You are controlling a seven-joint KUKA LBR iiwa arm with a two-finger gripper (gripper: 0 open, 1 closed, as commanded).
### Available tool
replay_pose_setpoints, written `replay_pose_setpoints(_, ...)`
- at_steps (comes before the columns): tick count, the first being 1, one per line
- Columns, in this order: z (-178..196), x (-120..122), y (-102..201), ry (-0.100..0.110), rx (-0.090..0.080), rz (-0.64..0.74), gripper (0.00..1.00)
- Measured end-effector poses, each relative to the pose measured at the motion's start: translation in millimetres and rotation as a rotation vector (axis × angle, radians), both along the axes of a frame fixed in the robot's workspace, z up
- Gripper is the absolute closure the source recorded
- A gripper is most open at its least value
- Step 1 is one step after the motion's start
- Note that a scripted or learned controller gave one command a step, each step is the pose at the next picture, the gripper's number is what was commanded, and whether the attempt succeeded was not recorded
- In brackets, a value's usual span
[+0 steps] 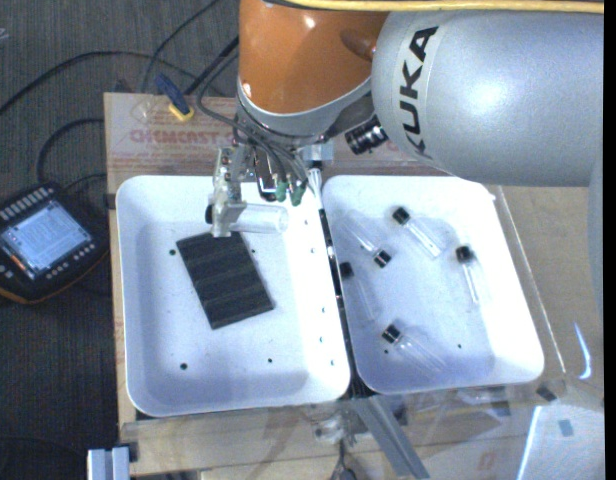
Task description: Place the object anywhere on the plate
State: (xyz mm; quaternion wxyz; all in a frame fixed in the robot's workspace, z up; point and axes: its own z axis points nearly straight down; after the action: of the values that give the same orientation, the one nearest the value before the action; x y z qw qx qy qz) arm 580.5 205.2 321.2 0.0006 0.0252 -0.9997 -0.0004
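Arm (458, 68) enters from upper right of frame, big grey link with KUKA lettering across the top right, orange band (298, 38) at top centre. Wrist points down over the upper right corner of the left bin (148, 368).

Gripper (246, 208) hangs just above that bin's upper part, close to the divide between the two bins. A clear tube (256, 217) lies roughly horizontal right at the gripper's tips, its left end against a pale finger (222, 208). Looks pinched there, but the far side of the grip is hidden by the gripper body, so cannot tell for sure whether the fingers are clenched on it or merely beside it.

Dark ribbed plate (225, 281) lies flat in the left bin, centre-left of frame, tilted diagonally. The tube sits just above and right of the plate's upper edge, not over it.

Right bin (508, 358) holds several clear tubes with black caps (416, 230), scattered well apart.

Handheld pendant (38, 238) with lit screen on the floor at far left. Cables (88, 78) in upper left.
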Motion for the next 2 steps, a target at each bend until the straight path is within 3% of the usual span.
replay_pose_setpoints(1, 59.7, 25.0, -32.1, -0.001, 0.001, 0.000, 1.00)
replay_pose_setpoints(2, 55.2, 5.1, 6.3, 0.001, 0.000, 0.169, 1.00)
